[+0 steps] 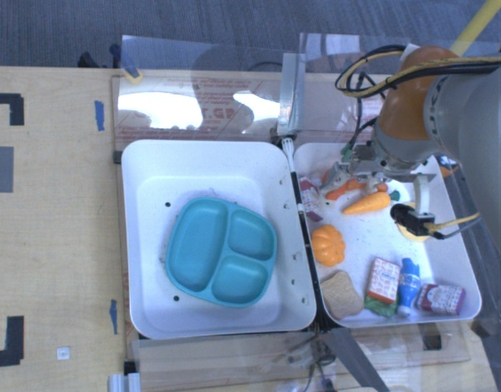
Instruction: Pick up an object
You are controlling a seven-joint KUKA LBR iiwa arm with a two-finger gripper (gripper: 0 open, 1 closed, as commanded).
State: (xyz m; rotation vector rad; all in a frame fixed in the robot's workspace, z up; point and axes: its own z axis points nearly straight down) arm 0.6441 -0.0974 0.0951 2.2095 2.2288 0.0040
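Two shallow white bins sit side by side on the pale wooden surface: the left bin and the right bin. One teal plastic plate with three compartments lies in the left bin, a little toward 6 o'clock of its middle.

Eight small things can be counted in the right bin, all of them loose objects for picking:
- One long orange toy carrot lies between the bin's middle and its 12 o'clock edge, with its narrow end pointing to 9 o'clock.
- One smaller red-orange toy carrot lies just beside it, at its 11 o'clock.
- One dark red and white scrap-like thing, too small to name, rests against the 9 o'clock wall.
- One round orange toy pumpkin sits below it, near the same wall.
- One tan slice of toy bread lies at the bin's 7 o'clock corner.
- Along the 6 o'clock edge stand, close together, one small red and white carton, one blue plastic bottle and one dark red packet, running toward 5 o'clock.

One grey arm with an orange band reaches in from 2 o'clock. Its gripper hangs over the right bin's 12 o'clock part, right above the smaller red-orange toy carrot. How far open the gripper is cannot be told, nor whether it touches or holds either carrot.
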